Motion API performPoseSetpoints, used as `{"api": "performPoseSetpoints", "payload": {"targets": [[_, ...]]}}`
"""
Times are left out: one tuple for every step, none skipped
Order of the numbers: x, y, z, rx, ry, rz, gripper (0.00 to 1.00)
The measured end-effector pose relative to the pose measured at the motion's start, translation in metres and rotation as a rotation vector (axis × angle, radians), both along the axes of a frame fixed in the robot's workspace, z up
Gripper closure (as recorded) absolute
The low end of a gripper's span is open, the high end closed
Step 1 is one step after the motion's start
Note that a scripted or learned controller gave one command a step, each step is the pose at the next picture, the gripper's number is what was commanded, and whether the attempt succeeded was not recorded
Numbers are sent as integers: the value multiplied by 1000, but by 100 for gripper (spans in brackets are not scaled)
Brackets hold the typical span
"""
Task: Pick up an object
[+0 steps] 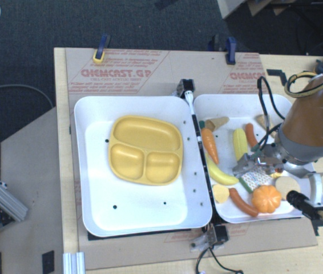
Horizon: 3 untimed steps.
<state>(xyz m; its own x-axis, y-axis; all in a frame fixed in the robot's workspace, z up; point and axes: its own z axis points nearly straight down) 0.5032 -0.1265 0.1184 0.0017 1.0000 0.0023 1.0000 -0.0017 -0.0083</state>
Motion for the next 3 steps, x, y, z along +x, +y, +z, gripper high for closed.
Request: {"api": "performPoseSetpoints", "payload": {"targets": [[2, -2, -32, -6, -13, 0, 0], [4, -4, -18, -12, -25, -3, 100], [9, -10, 44, -5, -15, 2, 100]]}}
